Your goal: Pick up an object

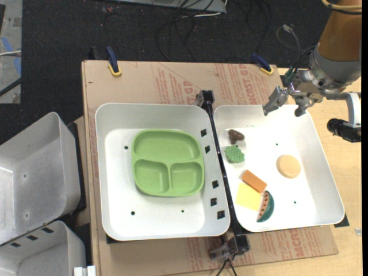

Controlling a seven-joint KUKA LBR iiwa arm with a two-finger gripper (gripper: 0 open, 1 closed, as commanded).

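Note:
My gripper hangs open over the back edge of the right bin, with nothing between its fingers. Below it in that bin lie a small brown piece, a green knobbly piece, a round tan disc, an orange block resting on a yellow square, and a watermelon slice. The brown piece is the closest, lying left of and nearer the camera than the gripper.
The left bin holds a green divided plate. A black divider runs between the bins. Two more white bins stand off the bench at the left. Clamps hold the cardboard at the back.

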